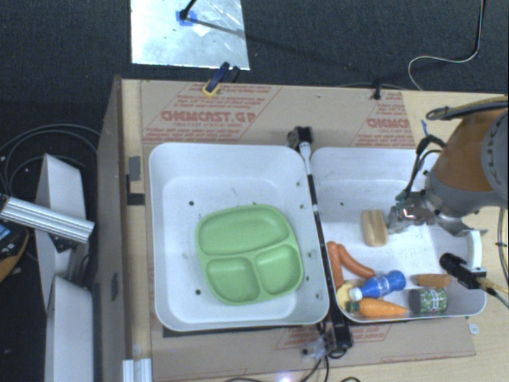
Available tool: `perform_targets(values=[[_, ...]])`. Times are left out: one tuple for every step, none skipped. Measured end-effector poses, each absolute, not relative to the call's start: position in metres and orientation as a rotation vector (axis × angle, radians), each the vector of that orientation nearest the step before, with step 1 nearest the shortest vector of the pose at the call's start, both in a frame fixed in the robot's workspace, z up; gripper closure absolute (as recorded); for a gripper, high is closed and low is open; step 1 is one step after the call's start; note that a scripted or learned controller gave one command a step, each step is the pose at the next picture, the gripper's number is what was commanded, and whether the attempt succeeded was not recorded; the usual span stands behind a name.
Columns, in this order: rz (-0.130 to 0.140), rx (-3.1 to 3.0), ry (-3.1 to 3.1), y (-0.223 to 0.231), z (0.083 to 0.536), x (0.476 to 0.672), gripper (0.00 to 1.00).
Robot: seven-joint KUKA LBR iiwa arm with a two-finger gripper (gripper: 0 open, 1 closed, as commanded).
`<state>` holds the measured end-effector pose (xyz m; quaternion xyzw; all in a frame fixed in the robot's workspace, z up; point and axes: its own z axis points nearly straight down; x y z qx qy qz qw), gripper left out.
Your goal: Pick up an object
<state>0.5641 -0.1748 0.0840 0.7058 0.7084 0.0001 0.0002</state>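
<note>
My gripper (404,212) hangs low over the right bin (350,173), just right of a beige bread-like block (374,227) and close to it. I see nothing held in it. Along the bin's front lie two orange sausages (348,260), a blue bottle (382,284), an orange carrot (381,309), a green can (429,300), a small brown piece (433,279) and a yellow item (343,293), partly under the bottle. The grey arm with its orange band (469,153) reaches in from the right.
The left bin (179,213) holds a green divided plate (249,252). A black divider clip (302,138) sits between the bins at the back. Cardboard lines the bench around both bins. A black part (461,270) sticks out at the right bin's right rim.
</note>
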Motion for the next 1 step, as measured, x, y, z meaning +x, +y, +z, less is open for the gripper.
perform_targets(values=[[0.002, 2.217, 2.225, -0.1099, 0.1217, 0.5463, 1.00]])
